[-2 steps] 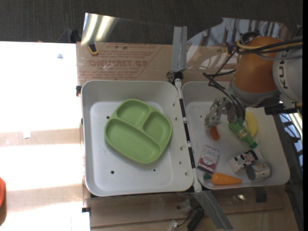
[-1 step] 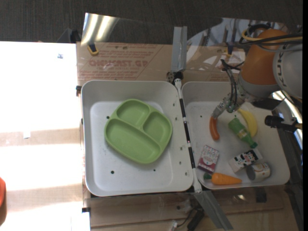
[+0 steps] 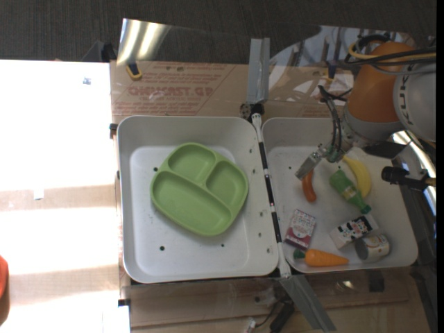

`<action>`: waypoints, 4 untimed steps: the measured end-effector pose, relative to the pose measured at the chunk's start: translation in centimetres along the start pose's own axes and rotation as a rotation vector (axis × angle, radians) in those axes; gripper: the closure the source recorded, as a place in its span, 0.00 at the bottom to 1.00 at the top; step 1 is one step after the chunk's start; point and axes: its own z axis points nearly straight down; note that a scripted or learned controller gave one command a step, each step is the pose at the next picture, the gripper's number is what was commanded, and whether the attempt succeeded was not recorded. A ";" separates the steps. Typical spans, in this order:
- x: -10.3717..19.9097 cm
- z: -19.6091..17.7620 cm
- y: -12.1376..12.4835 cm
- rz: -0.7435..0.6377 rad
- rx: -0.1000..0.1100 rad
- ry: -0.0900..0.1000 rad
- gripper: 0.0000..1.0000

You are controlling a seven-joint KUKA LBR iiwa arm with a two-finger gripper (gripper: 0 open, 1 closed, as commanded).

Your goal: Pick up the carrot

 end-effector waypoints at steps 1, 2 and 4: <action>-2.0 2.5 -7.1 0.051 0.002 0.003 0.00; -2.0 2.4 -4.5 0.356 0.002 0.001 0.00; -3.0 -24.6 3.3 0.600 0.003 0.001 0.00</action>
